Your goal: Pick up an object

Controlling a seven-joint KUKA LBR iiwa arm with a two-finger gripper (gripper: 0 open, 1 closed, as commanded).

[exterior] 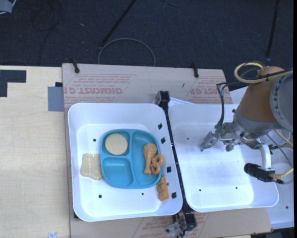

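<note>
Objects: all sit in the left bin; a blue tray holds a round biscuit at its 11 o'clock and a pretzel piece at 3 o'clock.
Strays: pale bread piece touching the tray at 9 o'clock, small brown lump at 5 o'clock.
Gripper: over the right bin, fingers spread apart and grasping nothing.
Risk: I judge a close here grabs air; nothing lies beneath it, and the divider stands between it and the food.
Unclear: fingertip height above the bin floor.

Arm cut off at right edge; end effector fingers blurred.
</note>
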